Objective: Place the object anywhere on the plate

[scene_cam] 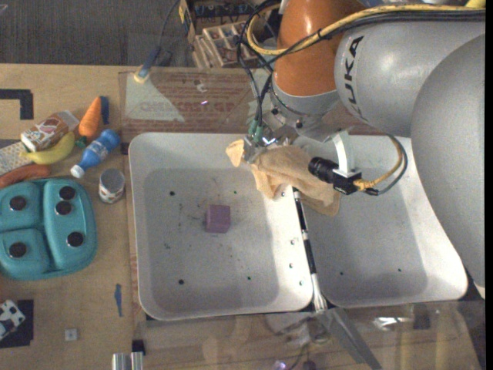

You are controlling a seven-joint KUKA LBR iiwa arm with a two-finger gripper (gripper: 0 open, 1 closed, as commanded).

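The gripper (254, 141) hangs over the back right corner of the left bin (146, 206), wrapped in a tan cloth cover (289, 176) that hides whether anything is pinched, so its state cannot be told. A small purple block (217, 218) lies apart from it on the left bin's floor, near the middle. The right bin (385, 260) sits under the grey arm (400, 60). Left of the bins lie a teal tray (42, 226), a banana (50, 153), a carrot (92, 116), a small blue bottle (96, 153) and a can (112, 185)

Wooden bench (69, 307), two white bins (146, 230)
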